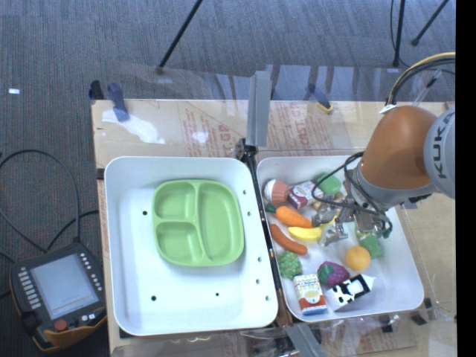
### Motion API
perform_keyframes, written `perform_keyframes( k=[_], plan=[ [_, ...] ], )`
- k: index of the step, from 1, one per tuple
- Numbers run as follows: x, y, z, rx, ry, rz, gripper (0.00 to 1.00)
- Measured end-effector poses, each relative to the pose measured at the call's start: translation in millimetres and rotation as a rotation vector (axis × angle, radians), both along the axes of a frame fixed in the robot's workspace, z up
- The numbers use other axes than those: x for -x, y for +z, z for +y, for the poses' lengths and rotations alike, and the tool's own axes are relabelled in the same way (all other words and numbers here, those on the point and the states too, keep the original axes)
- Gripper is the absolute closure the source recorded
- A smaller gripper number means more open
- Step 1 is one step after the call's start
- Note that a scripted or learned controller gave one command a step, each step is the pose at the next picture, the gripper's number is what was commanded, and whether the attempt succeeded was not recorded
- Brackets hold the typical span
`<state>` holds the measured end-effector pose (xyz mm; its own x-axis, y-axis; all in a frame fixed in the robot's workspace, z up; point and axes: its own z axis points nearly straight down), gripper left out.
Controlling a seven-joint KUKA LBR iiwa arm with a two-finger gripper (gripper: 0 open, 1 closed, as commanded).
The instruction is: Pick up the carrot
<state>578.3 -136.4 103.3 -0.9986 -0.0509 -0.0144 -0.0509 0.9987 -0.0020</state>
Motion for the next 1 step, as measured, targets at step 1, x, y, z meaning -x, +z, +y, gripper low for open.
perform_keyframes(
  k=[1],
  plan=[
    [2.9,-15.5,49.7,-0.005,-0.446,0.013,1.00]
  ],
)
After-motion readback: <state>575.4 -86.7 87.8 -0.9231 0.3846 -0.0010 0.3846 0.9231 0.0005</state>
